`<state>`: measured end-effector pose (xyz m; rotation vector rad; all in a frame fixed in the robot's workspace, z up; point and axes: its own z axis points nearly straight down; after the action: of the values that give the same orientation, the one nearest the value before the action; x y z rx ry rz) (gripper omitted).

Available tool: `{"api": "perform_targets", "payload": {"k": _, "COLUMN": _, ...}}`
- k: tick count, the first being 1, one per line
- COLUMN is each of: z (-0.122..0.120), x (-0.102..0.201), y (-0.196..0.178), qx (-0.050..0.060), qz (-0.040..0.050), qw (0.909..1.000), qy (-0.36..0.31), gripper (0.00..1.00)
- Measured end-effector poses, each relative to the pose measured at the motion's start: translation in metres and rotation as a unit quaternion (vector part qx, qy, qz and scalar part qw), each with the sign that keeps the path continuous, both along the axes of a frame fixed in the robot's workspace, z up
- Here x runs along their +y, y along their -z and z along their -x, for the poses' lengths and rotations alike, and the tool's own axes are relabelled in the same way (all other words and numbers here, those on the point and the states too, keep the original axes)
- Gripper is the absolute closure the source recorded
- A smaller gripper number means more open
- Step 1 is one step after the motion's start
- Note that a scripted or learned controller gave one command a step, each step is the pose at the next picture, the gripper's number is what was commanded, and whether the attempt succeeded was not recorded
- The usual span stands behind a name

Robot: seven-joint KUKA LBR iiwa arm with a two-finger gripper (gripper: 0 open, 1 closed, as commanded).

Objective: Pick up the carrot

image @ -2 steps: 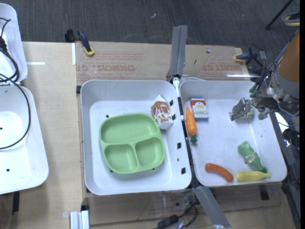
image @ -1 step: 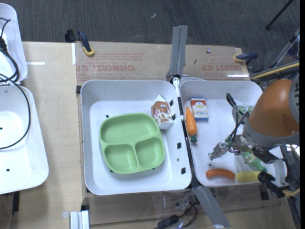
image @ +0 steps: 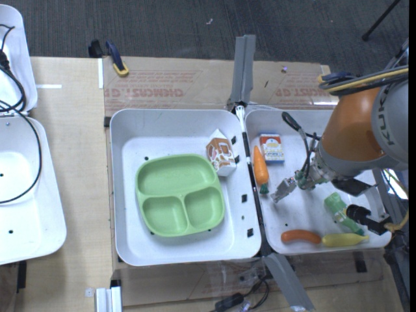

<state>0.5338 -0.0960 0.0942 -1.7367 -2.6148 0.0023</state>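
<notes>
The carrot (image: 260, 166) is orange with a green stub at its near end. It lies lengthwise along the left wall of the right bin (image: 296, 221). My gripper (image: 283, 190) hangs low over the bin floor, just right of the carrot's green end and apart from it. The grey arm with its orange band (image: 354, 132) reaches in from the right and covers the bin's back right part.
A small blue and orange box (image: 271, 148) lies just right of the carrot. A red sausage (image: 301, 236), a yellow banana (image: 344, 240) and a green bottle (image: 337, 205) lie toward the bin's front right. The left bin (image: 123, 194) holds a green divided plate (image: 180, 194) and a small carton (image: 221, 153).
</notes>
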Motion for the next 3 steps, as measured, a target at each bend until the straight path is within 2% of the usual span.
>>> {"api": "perform_targets", "payload": {"k": 1, "z": -0.034, "x": -0.039, "y": -0.157, "qx": 0.0, "qz": 0.0005, "qw": 0.9993, "qy": -0.037, "gripper": 0.0}}
{"api": "perform_targets", "payload": {"k": 2, "z": -0.039, "x": -0.033, "y": -0.011, "qx": 0.0, "qz": -0.0006, "qw": 0.9912, "qy": -0.133, "gripper": 0.0}}
{"api": "perform_targets", "payload": {"k": 3, "z": -0.019, "x": -0.002, "y": 0.006, "qx": 0.001, "qz": -0.0005, "qw": 0.9975, "qy": -0.07, "gripper": 0.0}}
